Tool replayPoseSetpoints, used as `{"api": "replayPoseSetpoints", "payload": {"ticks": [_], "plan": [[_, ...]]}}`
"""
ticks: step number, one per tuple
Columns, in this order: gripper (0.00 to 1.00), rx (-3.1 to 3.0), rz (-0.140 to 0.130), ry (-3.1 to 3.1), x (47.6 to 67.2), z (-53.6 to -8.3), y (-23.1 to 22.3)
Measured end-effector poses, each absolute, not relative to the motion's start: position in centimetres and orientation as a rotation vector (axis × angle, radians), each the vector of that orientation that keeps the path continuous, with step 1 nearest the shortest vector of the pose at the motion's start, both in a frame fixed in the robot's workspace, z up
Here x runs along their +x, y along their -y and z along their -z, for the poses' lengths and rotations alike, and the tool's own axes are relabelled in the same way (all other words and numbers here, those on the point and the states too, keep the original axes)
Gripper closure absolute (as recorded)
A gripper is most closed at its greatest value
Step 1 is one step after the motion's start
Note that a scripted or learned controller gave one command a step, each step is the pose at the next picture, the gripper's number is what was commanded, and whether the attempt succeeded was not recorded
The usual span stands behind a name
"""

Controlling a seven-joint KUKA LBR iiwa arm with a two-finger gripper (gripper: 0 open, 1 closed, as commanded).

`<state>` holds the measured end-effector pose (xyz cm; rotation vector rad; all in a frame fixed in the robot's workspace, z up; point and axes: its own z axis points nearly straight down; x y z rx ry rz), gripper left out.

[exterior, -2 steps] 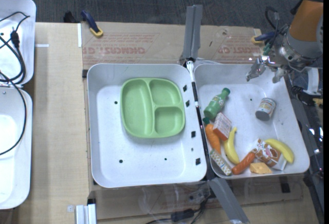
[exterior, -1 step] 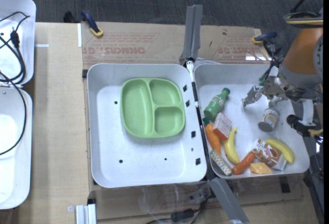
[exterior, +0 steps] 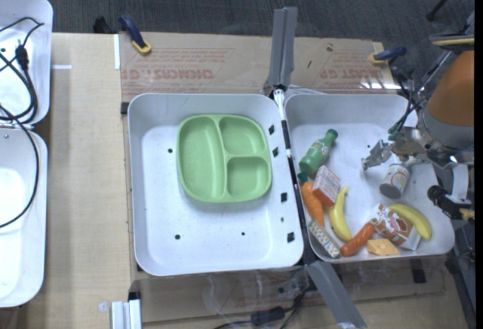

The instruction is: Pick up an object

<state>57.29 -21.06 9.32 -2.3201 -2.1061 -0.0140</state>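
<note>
The right bin (exterior: 355,118) holds a green bottle (exterior: 317,152), a red-and-white packet (exterior: 326,184), an orange carrot (exterior: 312,203), a yellow banana (exterior: 339,214), a red sausage (exterior: 356,240), a second banana (exterior: 412,219) and a small grey can (exterior: 394,179). My gripper (exterior: 377,156) hangs low over the right half of this bin, just up and left of the can. It sits right of the bottle, over bare bin floor. Nothing shows in its grasp.
The left bin (exterior: 151,192) holds a green divided plate (exterior: 224,158). A printed snack wrapper (exterior: 395,228) and a yellow cheese piece (exterior: 383,247) lie at the right bin's front corner. A grey divider post (exterior: 283,48) rises between the bins at the back.
</note>
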Motion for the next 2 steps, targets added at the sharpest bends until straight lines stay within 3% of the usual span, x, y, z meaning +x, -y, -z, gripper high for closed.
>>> {"api": "replayPoseSetpoints", "payload": {"ticks": [1, 2], "plan": [[1.00, -2.328, 0.009, 2.106, 57.26, -10.18, 21.34], [0.00, -2.321, 0.011, 2.107, 57.32, -10.16, 21.03]]}}
